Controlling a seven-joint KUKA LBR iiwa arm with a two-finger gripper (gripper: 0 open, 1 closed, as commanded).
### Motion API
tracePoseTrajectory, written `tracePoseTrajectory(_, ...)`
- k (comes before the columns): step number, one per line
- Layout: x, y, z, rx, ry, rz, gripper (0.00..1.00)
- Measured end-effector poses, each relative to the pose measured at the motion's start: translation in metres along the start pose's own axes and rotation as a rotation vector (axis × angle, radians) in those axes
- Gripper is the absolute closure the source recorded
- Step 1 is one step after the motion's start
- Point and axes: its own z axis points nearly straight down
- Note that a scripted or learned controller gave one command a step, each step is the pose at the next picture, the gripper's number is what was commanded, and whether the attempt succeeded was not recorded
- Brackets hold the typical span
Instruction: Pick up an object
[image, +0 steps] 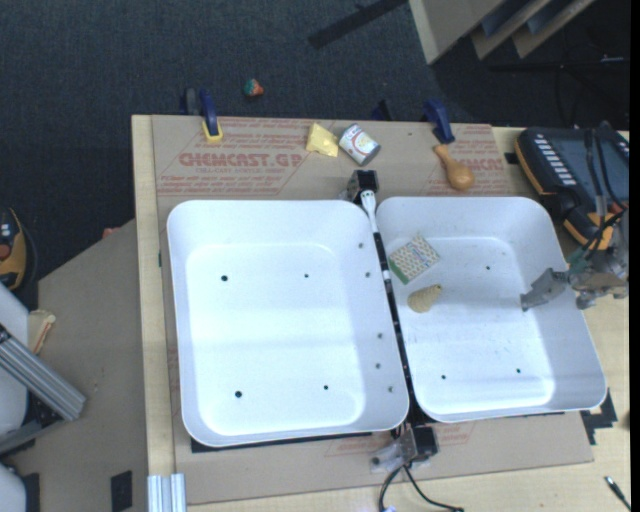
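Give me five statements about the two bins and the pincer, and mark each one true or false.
1. A patterned square card lies in the right bin. True.
2. A tan lump lies in the left bin. False: it is in the right bin, just below the card.
3. The pincer sits at the right bin's right side. True.
4. The pincer touches the card. False: they are well apart.
5. A yellow piece lies on the board behind the bins. True.

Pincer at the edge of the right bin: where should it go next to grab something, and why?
Probably slide left toward the tan lump. The pincer sits at the right bin's right side, apart from the lump and from the patterned card beside it, with bare bin floor between.
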Motion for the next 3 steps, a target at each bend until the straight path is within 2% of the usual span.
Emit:
tracePoseTrajectory(1,-0.001,0.046,0.101,0.004,0.009,-0.005,0.00)
tracePoseTrajectory(2,-0.006,0.114,-0.196,-0.022,-0.009,-0.004,0.00)
tracePoseTrajectory(3,-0.006,0.112,-0.196,-0.007,-0.006,-0.002,1.00)
